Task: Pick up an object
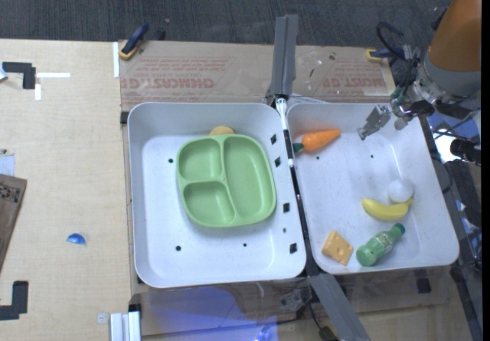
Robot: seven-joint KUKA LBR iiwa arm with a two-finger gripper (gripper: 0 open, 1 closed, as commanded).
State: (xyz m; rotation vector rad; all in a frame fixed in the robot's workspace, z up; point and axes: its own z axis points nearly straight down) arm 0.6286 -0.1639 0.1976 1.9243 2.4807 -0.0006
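Arm: the grey KUKA arm (pixel 457 21) reaches in from 3 o'clock, its wrist poised over the upper-right corner of the right bin (pixel 429 159).
Gripper: the gripper (pixel 373 125) hangs at about 1 o'clock of that bin, above bare floor; its two fingers appear slightly parted with nothing between them, apparently readied for a descent.
Candidates: a toy carrot (pixel 318 139) lies nearest, at the gripper's 9 o'clock; a banana (pixel 384 209) touches a white ball (pixel 400 191) at 6 o'clock; a green bottle (pixel 378 247) and a cheese wedge (pixel 337 247) sit close together along the lower wall.
Left bin: the left bin (pixel 149 209) holds a green divided plate (pixel 227 180), with a small yellowish item (pixel 222 131) peeking from behind its 12 o'clock rim.
Judgement: no pick has begun; the carrot, lying apart from the rest, looks the easiest target.
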